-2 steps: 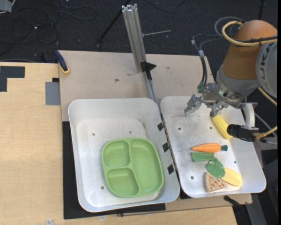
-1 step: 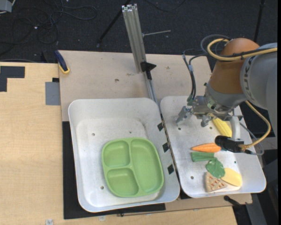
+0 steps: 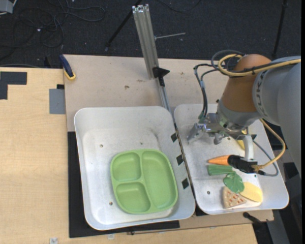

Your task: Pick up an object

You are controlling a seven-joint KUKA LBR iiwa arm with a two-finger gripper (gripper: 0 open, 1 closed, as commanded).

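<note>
The tool hangs low over the top part of the shallow white bin on the right of the frame. Can't tell if it's apart or together, as the arm's grey body is in the way. Nothing shows in its grip.

Just below it in the pic lies a small orange toy carrot, w/ a flat green block right by its lower side. Further down, a green toy leaf, a yellow wedge & a brown waffle toy sit bunched in the bin's lower right corner. The tool is prob. here bc the carrot is the nearest thing to pick.

The other white bin, mid-frame, holds a light green plastic plate w/ three sections, lying flat, well apart from the tool. Both bins sit on the tan bench.
</note>
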